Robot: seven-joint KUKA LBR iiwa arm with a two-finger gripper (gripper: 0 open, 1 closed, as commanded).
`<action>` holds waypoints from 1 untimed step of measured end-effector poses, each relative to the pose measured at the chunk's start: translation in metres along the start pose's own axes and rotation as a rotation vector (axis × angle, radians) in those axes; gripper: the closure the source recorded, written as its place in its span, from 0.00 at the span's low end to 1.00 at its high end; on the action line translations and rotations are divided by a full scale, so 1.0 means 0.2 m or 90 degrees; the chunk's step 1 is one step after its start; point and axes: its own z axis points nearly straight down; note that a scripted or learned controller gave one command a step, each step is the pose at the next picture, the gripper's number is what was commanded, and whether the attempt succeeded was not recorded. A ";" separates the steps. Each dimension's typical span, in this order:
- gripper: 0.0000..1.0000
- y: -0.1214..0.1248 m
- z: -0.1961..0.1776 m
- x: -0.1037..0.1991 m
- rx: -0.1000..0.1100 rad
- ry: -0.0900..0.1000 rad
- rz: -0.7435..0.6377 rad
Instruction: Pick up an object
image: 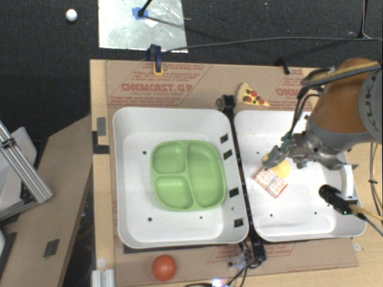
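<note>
Gripper (276, 158) hangs just above a yellow piece (282, 170) in the right bin (299, 223); if it is spread or closed, I cannot tell. A red-and-white packet (272, 184) lies just beside this piece, so I think it should descend straight and close on one only.

A small flat packet (271, 184), white with a red pattern, lies tilted in the left half of the right bin (299, 223). A yellow piece (282, 170) touches its far right edge. A green divided plate (187, 175) lies flat in the middle of the left bin (133, 130).
</note>
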 end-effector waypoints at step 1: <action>0.00 0.01 -0.03 0.00 -0.007 -0.001 -0.001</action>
